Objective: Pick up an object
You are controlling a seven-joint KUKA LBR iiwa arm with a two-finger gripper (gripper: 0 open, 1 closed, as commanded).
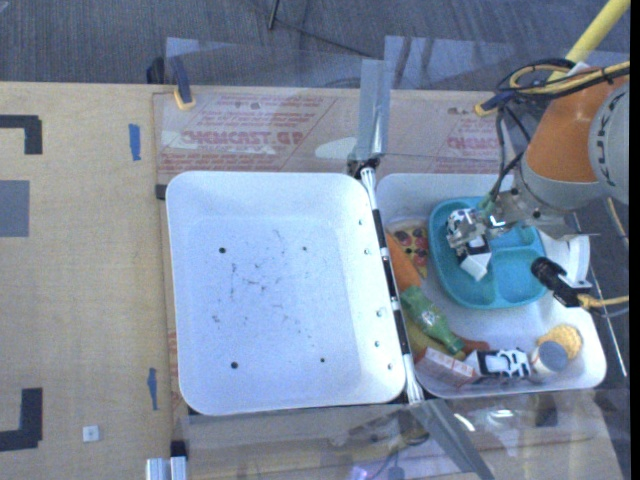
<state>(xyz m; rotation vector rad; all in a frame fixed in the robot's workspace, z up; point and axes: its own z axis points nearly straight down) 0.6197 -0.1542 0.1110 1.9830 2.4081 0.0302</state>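
Your gripper point(470, 240): over blue tray point(515, 278), right bin point(590, 363) | grip state: you can't tell | left bin point(270, 288): bare

One fixed camera high above the bench point(80, 268), slanting down on both white bins point(200, 208).

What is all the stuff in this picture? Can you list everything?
left bin: one, white, left half of bench
right bin: one, white, beside it
blue tray: one, in right bin, upper part
green packet: one, right bin, left side
yellow round thing: one, right bin, lower right corner
black-and-white toy: one, right bin, bottom edge
arm: one, grey and orange, from the right
gripper: one, over the blue tray
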